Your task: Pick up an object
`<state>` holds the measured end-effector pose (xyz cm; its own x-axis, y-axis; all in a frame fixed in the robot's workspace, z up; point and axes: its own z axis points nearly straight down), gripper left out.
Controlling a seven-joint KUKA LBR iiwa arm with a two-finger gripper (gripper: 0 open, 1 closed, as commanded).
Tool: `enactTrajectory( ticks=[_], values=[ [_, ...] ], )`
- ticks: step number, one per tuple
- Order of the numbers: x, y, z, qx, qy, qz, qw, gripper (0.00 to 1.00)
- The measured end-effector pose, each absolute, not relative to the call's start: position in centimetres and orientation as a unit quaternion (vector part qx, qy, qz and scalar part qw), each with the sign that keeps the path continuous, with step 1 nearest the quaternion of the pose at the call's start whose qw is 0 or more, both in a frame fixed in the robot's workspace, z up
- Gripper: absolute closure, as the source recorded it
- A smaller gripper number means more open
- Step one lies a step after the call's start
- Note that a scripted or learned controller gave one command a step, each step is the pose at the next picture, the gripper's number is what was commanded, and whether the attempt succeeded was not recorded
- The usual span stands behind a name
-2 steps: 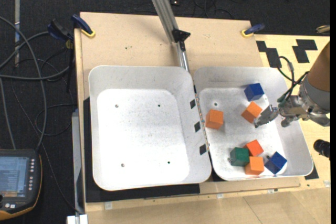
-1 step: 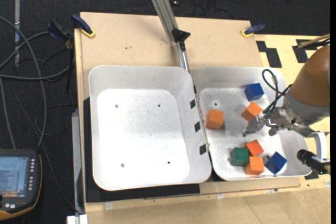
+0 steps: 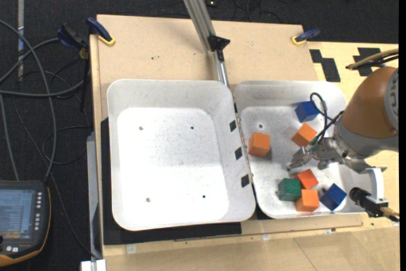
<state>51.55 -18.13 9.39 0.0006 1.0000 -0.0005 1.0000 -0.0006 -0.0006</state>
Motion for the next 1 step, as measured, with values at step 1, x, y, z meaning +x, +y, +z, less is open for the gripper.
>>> enactTrajectory(
  ticks=[1],
  values=[
    [51.64,-18.15,10.55,-0.707,-0.707,-0.0006,-0.001,1.0]
  ],
)
